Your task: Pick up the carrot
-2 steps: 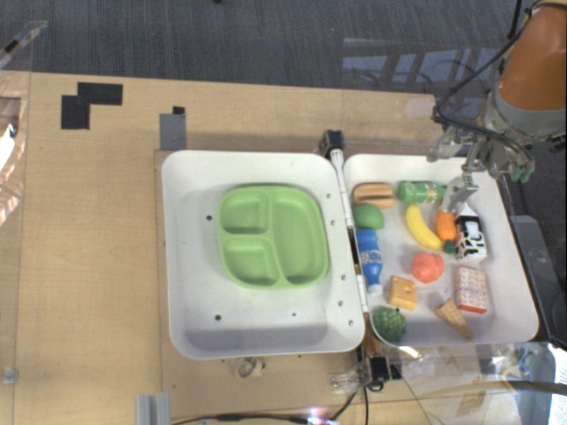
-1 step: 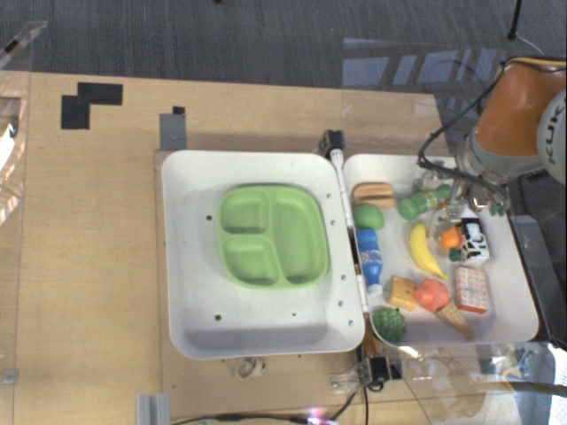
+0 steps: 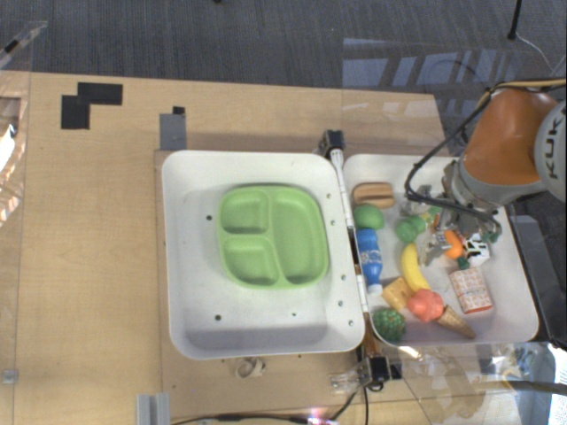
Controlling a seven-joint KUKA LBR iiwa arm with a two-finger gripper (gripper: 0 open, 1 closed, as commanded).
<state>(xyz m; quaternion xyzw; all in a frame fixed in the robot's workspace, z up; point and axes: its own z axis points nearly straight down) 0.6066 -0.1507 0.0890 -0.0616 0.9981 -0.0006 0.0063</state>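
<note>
The carrot [image 3: 454, 241] is a small orange piece in the right bin [image 3: 518, 312], toward its upper right, with only part of it showing. My gripper [image 3: 447, 237] reaches down from the arm's orange band [image 3: 503, 140] and sits directly over the carrot, low in the bin. Wrist and cables cover much of the carrot. I cannot make out whether the carrot is touched or gripped.
Around the carrot lie a banana [image 3: 411, 266], a green ball [image 3: 409, 229], a black-and-white toy [image 3: 477, 249] and a pink carton [image 3: 469, 290]. Further left are a bun [image 3: 373, 191], a blue bottle [image 3: 369, 257] and broccoli [image 3: 388, 323]. The left bin [image 3: 186, 326] holds a green divided plate [image 3: 270, 235].
</note>
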